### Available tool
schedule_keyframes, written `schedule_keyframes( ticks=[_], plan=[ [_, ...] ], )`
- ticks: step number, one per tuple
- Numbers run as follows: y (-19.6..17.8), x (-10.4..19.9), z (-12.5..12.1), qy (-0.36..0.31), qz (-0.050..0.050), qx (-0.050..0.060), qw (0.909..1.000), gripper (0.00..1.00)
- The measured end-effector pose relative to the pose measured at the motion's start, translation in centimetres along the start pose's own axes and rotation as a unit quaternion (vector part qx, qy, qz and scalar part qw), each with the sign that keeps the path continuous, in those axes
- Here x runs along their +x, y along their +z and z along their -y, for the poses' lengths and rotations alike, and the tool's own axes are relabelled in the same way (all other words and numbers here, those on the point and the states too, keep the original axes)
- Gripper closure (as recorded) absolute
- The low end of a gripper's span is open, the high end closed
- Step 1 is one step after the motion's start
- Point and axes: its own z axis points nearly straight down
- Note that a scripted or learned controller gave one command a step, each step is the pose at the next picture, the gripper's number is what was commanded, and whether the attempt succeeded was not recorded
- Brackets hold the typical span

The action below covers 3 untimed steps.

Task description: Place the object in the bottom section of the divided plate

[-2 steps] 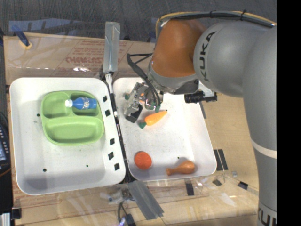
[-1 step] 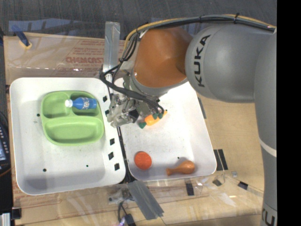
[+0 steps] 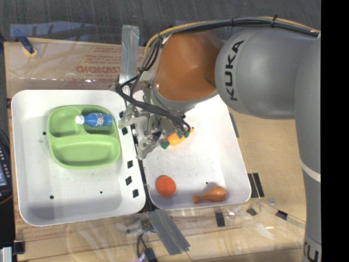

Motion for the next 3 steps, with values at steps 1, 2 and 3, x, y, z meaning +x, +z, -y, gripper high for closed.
schedule_keyframes(
  ticks=[1,2,3],
  plan=[
    [0.00,0.00,0.00,0.000,0.000,0.000,1.0000,0.00],
    [0.00,0.00,0.00,0.000,0.000,0.000,1.0000,0.00],
    [0.00,0.00,0.00,0.000,0.000,0.000,1.0000,0.00]
  ],
)
